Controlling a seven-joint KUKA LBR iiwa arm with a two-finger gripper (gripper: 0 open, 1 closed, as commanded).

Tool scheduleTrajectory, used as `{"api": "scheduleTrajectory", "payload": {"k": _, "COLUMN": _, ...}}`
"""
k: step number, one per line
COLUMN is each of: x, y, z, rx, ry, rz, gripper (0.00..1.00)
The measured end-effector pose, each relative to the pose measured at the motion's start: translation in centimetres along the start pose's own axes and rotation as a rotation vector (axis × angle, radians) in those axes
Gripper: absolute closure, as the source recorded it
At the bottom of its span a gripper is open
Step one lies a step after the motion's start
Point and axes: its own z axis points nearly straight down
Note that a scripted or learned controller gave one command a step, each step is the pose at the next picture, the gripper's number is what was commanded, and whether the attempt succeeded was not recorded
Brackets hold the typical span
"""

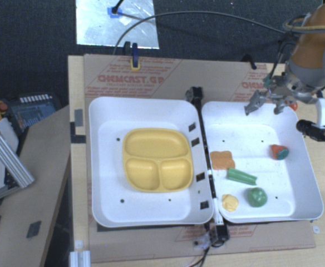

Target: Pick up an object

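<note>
In the right bin (pixel 296 204) lie several small items: an orange flat piece (pixel 222 159), a green oblong piece (pixel 241 176), a yellow lump (pixel 230 202), a green round item (pixel 256 197) and a red-and-teal item (pixel 279 152). My gripper (pixel 265 104) hangs above the bin's far edge, well back from all of them. Its two fingers are spread apart with nothing between them.
The left bin (pixel 104 204) holds a yellow divided tray (pixel 156 159). A black divider with clips (pixel 201 149) runs between the bins. A black cable arcs over the cardboard behind the bins. A grey ramp and aluminium bar sit at far left.
</note>
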Motion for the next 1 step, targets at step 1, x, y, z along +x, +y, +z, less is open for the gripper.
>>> {"api": "scheduleTrajectory", "payload": {"k": 1, "x": 0.05, "y": 0.28, "z": -0.91, "rx": -0.013, "ry": -0.002, "rz": -0.002, "gripper": 0.0}}
